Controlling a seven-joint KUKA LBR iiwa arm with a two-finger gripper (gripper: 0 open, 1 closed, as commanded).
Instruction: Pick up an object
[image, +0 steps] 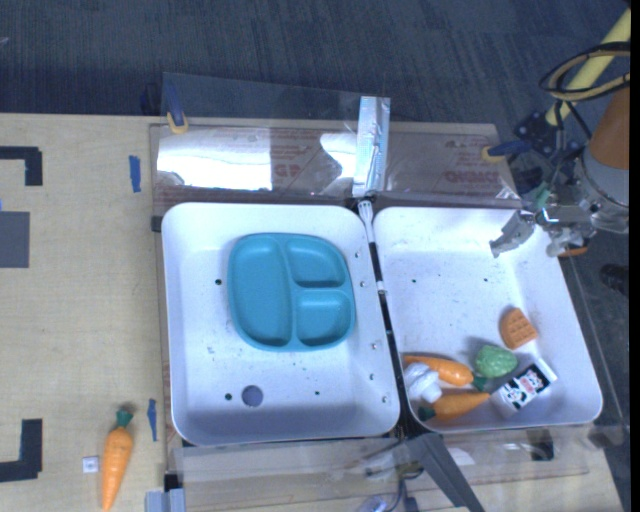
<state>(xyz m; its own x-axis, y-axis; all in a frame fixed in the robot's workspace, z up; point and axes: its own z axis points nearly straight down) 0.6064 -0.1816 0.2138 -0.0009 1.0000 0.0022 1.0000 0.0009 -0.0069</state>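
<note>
Altogether three carrots (440, 370), one tray (291, 290).

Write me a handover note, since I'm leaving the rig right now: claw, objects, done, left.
Claw: above the right bin's far right edge, holding nothing.
Objects: two carrots, green toy, orange piece and black-and-white box clustered at that bin's near side. Blue tray in the left bin; a carrot lies on the bench.
Done: nothing picked.
Left: descend, grasp, lift.
</note>
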